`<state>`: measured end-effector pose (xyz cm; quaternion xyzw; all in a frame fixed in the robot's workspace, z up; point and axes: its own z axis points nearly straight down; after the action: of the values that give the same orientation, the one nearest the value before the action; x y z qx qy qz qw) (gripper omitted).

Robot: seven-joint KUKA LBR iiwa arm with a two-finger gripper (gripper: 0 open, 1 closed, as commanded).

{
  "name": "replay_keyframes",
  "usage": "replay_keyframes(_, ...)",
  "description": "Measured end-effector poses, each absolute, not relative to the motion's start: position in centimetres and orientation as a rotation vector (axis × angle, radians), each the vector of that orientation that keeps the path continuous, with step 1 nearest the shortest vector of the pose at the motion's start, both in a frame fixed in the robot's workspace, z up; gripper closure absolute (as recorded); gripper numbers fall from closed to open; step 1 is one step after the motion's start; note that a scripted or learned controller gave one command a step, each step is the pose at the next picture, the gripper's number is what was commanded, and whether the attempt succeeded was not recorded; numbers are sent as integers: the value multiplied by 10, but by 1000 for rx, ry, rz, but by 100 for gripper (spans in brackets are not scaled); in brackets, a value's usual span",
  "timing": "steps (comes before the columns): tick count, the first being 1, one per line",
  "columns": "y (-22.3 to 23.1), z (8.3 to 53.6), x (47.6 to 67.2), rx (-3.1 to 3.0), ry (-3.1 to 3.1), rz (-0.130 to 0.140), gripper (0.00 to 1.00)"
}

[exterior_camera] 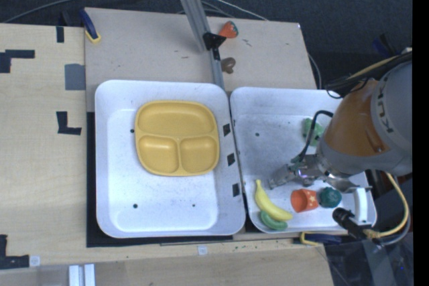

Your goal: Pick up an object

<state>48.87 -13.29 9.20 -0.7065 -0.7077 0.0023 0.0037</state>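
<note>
I cannot tell how my gripper (285, 176) is set from up here; it hangs low in the right bin (268, 118), holding nothing I can see. The banana (270, 203) lies just below it, beside the orange cup (303, 199). I'd centre over the banana's middle before descending.

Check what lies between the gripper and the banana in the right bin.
Only bare bin floor separates the gripper from the banana in the camera view.

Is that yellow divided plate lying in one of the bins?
Yes: the yellow plate lies flat inside the left bin.
</note>
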Motion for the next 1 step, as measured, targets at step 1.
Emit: replay_keyframes(1, -133, 90, 489, -2221, -2222, 2, 0)
